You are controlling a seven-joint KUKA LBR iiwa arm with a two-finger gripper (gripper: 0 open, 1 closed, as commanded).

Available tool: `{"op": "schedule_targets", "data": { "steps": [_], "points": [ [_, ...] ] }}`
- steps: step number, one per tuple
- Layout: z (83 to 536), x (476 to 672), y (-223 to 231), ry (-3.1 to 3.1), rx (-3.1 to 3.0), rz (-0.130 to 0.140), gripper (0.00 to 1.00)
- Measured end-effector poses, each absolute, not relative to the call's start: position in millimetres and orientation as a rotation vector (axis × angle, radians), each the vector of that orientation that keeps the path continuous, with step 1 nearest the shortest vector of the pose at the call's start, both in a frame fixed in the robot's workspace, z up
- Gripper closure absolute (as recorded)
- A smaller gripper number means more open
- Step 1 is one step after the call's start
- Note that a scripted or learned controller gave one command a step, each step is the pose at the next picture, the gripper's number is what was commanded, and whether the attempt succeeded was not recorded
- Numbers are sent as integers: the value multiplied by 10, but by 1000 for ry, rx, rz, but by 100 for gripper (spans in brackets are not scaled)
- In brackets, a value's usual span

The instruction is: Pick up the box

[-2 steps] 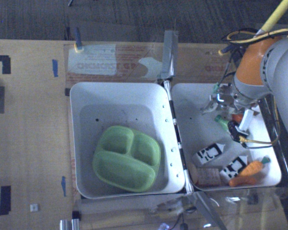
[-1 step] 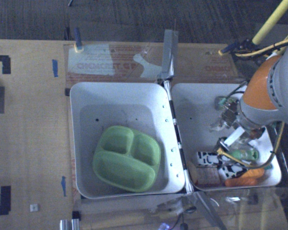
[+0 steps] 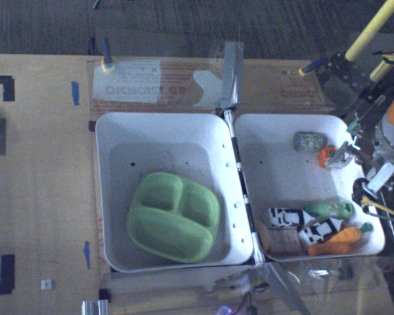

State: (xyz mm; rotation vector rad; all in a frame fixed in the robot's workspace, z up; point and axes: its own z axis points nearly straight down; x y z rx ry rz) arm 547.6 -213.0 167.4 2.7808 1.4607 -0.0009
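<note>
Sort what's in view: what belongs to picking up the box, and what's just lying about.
For the job:
box, lying flat at the near edge of the right bin
gripper, over that bin's right side

Lying about:
green tray in the left bin
small can
carrot toy
black-and-white toy
green toy

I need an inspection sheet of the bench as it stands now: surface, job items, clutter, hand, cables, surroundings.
Surface: wooden bench with blue tape marks, bearing the left bin and the right bin side by side.
Job's things: a brownish box lies at the right bin's near edge; details unclear.
Clutter: green divided plate in the left bin; in the right bin a small can, black-and-white toys, a carrot toy, a green item.
Hand: hand over the right bin's right side; finger state unclear.
Cables: dark wires beside the arm.
Surroundings: dark carpet, yellow pole.
</note>
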Motion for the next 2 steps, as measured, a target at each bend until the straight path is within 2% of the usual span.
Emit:
{"op": "schedule_targets", "data": {
  "steps": [1,2],
  "points": [
    [874,4969,-1513,1428,2800,-2,0],
    [1564,5515,-1209,1084,2949,-3,0]
  ]
}}
